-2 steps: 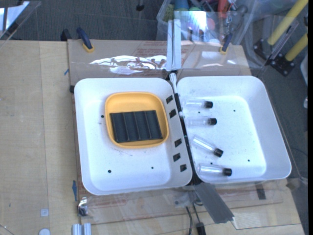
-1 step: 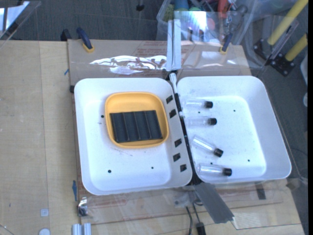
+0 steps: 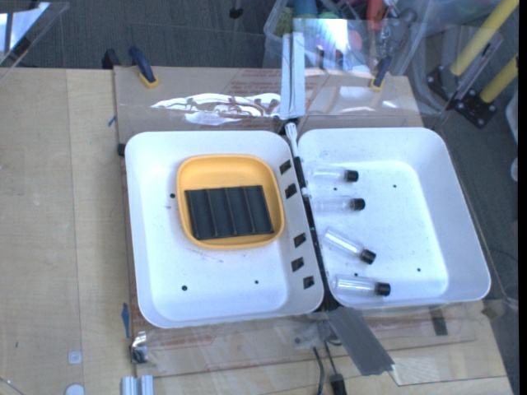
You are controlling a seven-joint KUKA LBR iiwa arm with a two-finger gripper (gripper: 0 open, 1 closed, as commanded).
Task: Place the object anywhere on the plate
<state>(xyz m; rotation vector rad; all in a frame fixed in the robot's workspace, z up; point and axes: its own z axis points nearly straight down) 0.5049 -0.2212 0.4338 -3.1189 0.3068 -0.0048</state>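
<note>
A yellow plate (image 3: 191,175) with rounded corners lies in the left bin (image 3: 156,270). A black ribbed slab (image 3: 228,211) lies flat on it and covers most of its middle. In the right bin (image 3: 428,220), several clear tubes with black caps lie along the left side: one tube (image 3: 336,174) near the back, another tube (image 3: 342,205) below it, a third tube (image 3: 350,247) tilted, and one more tube (image 3: 362,286) near the front.
A clear upright divider (image 3: 288,72) stands behind the seam between the bins. Black clips (image 3: 298,239) line that seam. A blue-and-yellow clamp (image 3: 142,67) sits at the bench's back left. A clear box of clutter (image 3: 354,6) stands behind the bins.
</note>
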